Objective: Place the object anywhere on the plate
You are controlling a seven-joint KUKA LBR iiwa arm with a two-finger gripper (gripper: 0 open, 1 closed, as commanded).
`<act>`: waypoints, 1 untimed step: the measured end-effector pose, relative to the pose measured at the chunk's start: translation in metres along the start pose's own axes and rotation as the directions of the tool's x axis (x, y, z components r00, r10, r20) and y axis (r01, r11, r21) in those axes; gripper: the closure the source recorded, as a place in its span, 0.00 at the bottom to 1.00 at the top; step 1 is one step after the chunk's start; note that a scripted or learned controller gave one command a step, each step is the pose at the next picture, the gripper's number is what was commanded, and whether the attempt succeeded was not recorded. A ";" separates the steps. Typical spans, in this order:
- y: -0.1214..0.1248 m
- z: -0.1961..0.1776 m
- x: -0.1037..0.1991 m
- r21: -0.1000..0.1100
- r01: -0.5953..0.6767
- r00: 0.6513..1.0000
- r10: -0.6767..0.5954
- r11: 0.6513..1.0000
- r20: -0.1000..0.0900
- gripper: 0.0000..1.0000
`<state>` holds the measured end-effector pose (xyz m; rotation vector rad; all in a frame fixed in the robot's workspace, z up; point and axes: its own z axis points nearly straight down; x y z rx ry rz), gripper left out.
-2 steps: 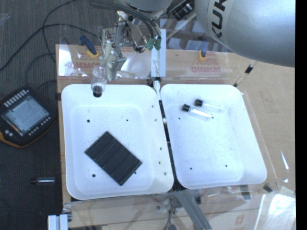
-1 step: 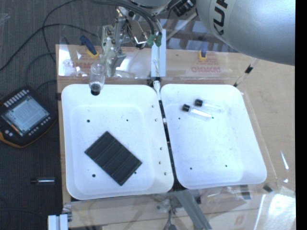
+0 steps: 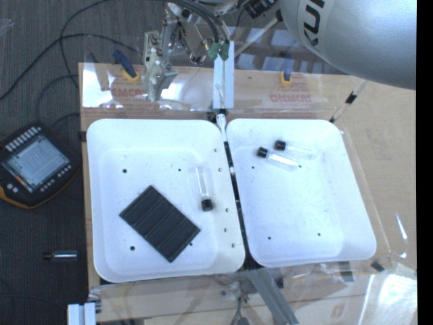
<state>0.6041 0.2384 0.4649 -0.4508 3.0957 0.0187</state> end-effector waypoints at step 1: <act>-0.024 0.031 -0.060 0.005 0.315 0.949 -0.315 0.949 -0.011 1.00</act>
